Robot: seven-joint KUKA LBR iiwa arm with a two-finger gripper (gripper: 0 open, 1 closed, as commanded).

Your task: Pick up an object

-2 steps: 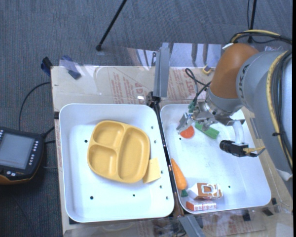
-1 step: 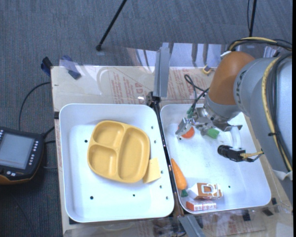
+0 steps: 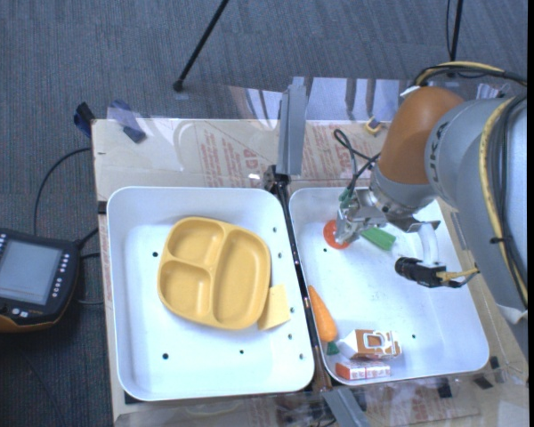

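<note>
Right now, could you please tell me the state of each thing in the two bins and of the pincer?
Yellow three-compartment plastic plate: flat, upright, in the left white bin.
Yellow cheese-like wedge: lying against the plate's right edge.
Orange toy carrot: lying in the right white bin, by its left wall.
Small orange-and-white carton: lying on its side.
Red round piece: flat, under the pincer.
Pincer: lowered into the right bin.

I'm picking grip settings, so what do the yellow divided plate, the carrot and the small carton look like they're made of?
Yellow divided plate: likely molded plastic, with a smooth matte surface, even color and rounded compartment ridges.
Carrot: probably a plastic toy; its uniform orange looks too clean for a real one, though that stays open.
Small carton: seemingly printed cardboard, with flat faces and sharp edges; it could be a plastic replica.
</note>
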